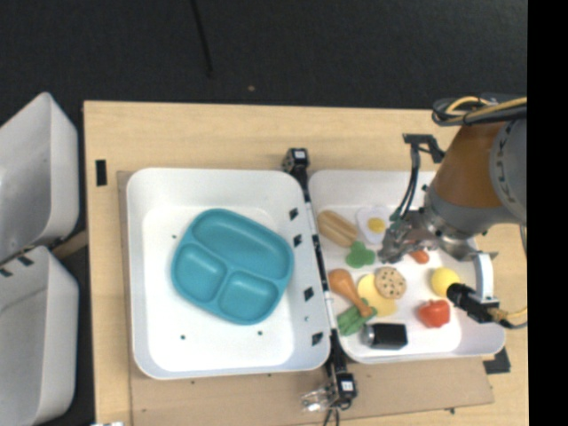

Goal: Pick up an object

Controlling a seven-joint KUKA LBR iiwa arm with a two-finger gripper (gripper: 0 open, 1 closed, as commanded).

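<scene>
My gripper [396, 243] hangs low over the middle of the right bin [461, 349], among toy foods. Just left of it lies a green leafy piece [359, 256]. A fried egg [374, 223] sits behind it and a speckled cookie [389, 282] in front of it. A small red piece [420, 256] lies at its right side. Nothing shows between the fingers.
The right bin also holds a tan bread roll [337, 227], a drumstick [346, 288], a yellow lemon [443, 280], a red pepper [433, 312], a black block [386, 334] and a green piece [351, 320]. A teal divided plate [232, 265] lies in the left bin [151, 327].
</scene>
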